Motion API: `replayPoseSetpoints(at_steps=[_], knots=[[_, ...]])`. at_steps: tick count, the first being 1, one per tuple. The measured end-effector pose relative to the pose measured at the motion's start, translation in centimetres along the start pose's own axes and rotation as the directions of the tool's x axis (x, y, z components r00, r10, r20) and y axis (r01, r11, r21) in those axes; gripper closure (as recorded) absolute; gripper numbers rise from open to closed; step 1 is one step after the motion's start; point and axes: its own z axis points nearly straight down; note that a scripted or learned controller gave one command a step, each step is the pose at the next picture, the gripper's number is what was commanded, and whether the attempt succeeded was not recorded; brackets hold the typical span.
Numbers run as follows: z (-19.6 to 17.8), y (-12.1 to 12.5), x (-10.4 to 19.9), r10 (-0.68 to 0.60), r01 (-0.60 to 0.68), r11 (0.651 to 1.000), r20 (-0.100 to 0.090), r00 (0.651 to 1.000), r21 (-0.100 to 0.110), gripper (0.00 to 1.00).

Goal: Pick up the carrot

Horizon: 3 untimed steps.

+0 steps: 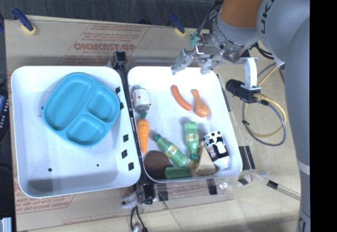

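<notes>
Across our worktop [63, 41], the carrot [142, 133] lay between a can [140, 98] and bottle [170, 151]; the gripper [192, 64] hung spread apart above.

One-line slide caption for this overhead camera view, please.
Gripper open above the right bin's far rim, nothing between its fingers; carrot lies by the divider.

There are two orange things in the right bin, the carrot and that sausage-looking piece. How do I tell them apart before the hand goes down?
The carrot tapers to a point and has a green top; the sausage is blunt at both ends, with no green. The carrot lies against the bin's left wall, running almost straight up and down the view; the sausage lies slanted near the middle of the far end. The carrot is a yellower orange, the sausage redder. Both lie flat in the right bin.
</notes>
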Motion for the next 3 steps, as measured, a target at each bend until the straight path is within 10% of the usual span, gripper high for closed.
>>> replayPoseSetpoints(at_steps=[2,3], knots=[[19.6,-4.8,0.8,-0.260,0.260,0.966,0.013,0.966,-0.006,0.00],[18.6,-4.7,1.0,-0.274,0.274,0.962,0.012,0.962,-0.002,1.00]])
